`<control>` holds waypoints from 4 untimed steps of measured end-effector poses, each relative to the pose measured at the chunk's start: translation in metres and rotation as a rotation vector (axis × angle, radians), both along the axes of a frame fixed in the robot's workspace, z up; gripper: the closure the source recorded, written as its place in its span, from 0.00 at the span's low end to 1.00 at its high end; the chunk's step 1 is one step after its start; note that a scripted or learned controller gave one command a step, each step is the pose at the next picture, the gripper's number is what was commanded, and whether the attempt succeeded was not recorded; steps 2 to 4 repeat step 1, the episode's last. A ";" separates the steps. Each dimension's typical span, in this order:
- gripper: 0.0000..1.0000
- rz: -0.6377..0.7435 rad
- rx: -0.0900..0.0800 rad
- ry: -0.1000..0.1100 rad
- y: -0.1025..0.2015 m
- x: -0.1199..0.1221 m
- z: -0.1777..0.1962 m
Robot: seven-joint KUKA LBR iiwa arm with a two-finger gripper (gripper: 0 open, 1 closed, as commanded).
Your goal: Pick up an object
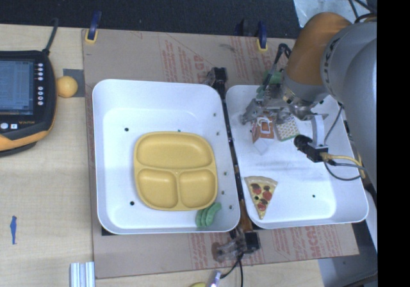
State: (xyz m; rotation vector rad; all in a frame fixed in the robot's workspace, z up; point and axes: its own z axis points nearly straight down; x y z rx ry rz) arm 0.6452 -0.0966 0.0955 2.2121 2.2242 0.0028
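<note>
yellow tray point(173, 170) | white bins point(112, 151) | green toy point(208, 216) (pizza slice point(261, 194) red-dotted)

A pale wooden bench point(38, 189) is seen, covered in the middle by a brown cardboard sheet point(160, 55). Two white bins are set side by side on that sheet, the left bin point(109, 151) touching the right bin point(333, 209). At the left edge, a teach pendant point(22, 100) is laid on the wood, with an orange ball point(66, 86) just beside it.

Glossy white plastic bins point(115, 215), a smooth matt yellow plastic tray point(174, 169), on brown cardboard point(160, 55).
</note>
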 end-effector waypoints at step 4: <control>1.00 0.001 0.000 0.006 -0.001 -0.001 0.008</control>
